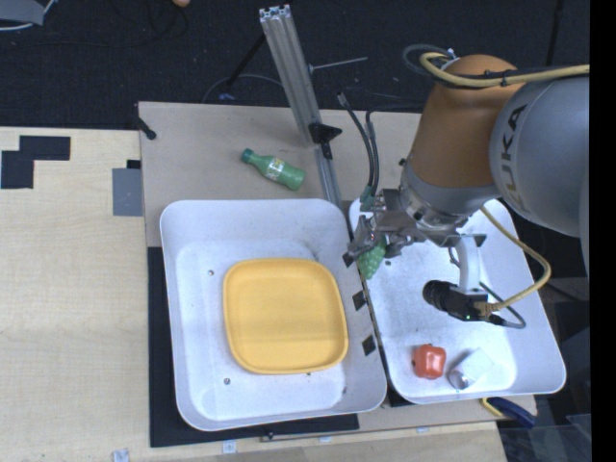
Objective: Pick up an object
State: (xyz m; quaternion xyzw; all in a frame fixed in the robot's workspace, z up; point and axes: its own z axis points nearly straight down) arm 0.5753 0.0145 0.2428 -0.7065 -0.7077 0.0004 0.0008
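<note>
We saw a small green object (371,261), likely light and best pinched across its middle, at the right bin's (539,373) left edge beneath the tool (373,242), whose state we could not tell.

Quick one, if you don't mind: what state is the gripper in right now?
Gripper: low over the right bin's left edge, a green object at its tip; whether it grips it cannot be told.

One fixed overhead camera (slanted), above both bins (183,221).
</note>
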